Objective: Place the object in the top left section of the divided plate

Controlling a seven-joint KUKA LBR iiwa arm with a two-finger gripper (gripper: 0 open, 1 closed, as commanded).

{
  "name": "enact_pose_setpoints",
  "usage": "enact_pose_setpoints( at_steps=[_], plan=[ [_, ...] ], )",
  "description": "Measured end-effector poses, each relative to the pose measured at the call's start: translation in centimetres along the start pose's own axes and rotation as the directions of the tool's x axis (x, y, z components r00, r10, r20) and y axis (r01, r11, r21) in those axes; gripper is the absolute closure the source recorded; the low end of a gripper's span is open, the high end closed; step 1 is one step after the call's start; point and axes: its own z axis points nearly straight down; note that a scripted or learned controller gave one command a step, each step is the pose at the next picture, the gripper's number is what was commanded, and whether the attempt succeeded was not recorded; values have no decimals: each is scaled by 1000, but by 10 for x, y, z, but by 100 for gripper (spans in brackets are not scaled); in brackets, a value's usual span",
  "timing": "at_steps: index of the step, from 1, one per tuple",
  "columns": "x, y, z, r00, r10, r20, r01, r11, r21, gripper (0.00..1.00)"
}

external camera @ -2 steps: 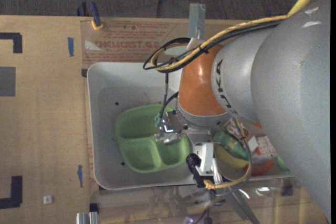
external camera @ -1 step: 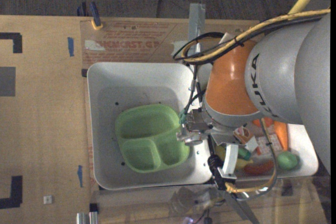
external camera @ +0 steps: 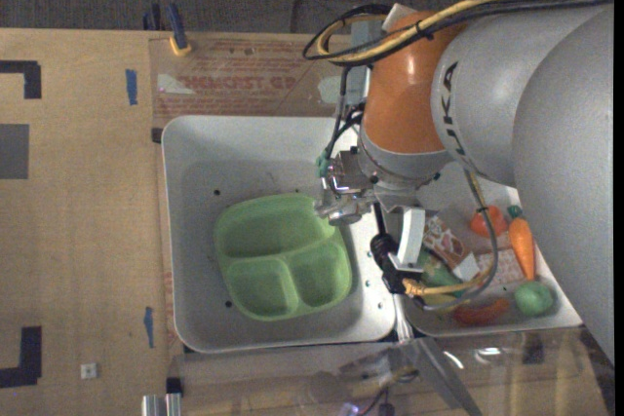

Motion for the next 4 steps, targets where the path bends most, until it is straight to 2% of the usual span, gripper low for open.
enact_pose_setpoints(
  at_steps=[1,2,3,4],
  plan=[
    [-29,-29,-7,999,-48,-1,48,999,3,100],
    [-47,-62,16,996,-94,-1,94,996,3,100],
    [-37,-40,-3,979,-202,0,202,979,-2,100],
    [-45,-3,-10,957,-291,1,291,957,-3,100]
  ],
)
